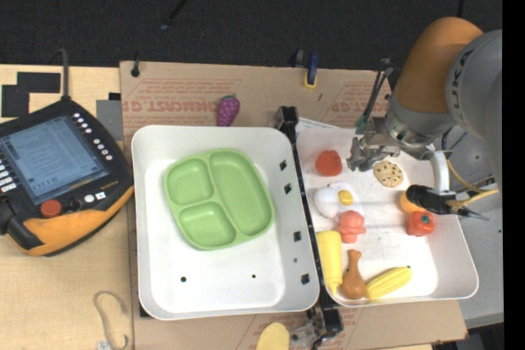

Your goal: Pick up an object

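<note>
From the overhead camera, the gripper (363,153) hung low in the right bin (459,275), and whether it was released or clenched I couldn't tell. Just right of it lay the cookie (387,172), nearest target; the red tomato (329,163) sat just left.

Two shallow white bins sit side by side: the left bin (156,258) and the right bin (447,279). The left bin holds one green divided tray (218,198) with three compartments. The right bin holds nine toy foods: one red piece (329,163), one cookie (388,172), one fried egg (332,198), one pink piece (351,225), one orange piece (413,198), one red tomato-like piece (420,223), one yellow block (330,255), one drumstick (353,276) and one corn cob (387,283).
</note>
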